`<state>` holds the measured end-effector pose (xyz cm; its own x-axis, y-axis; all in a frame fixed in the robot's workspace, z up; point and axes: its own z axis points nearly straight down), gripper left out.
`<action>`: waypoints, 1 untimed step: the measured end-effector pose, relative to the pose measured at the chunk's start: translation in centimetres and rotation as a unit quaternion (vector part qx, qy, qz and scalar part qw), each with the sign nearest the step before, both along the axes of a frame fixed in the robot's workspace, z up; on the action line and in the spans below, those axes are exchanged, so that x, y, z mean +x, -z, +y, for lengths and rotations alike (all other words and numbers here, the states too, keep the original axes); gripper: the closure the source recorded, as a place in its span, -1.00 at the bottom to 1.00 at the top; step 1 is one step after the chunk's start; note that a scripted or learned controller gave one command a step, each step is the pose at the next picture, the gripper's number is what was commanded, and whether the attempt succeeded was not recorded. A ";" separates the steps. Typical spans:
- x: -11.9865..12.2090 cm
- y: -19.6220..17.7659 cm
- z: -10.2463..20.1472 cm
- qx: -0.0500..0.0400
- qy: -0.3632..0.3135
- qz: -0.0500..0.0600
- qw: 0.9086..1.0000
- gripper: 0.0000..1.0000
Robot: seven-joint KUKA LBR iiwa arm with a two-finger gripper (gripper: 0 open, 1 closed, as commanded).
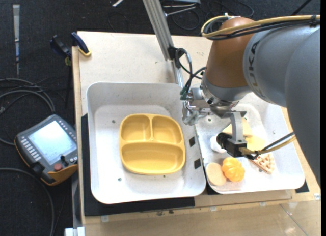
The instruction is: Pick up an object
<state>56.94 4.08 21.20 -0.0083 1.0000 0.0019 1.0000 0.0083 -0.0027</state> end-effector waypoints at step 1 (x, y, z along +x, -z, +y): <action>-1.5 -2.4 4.3 0.000 0.000 -0.002 1.000 1.00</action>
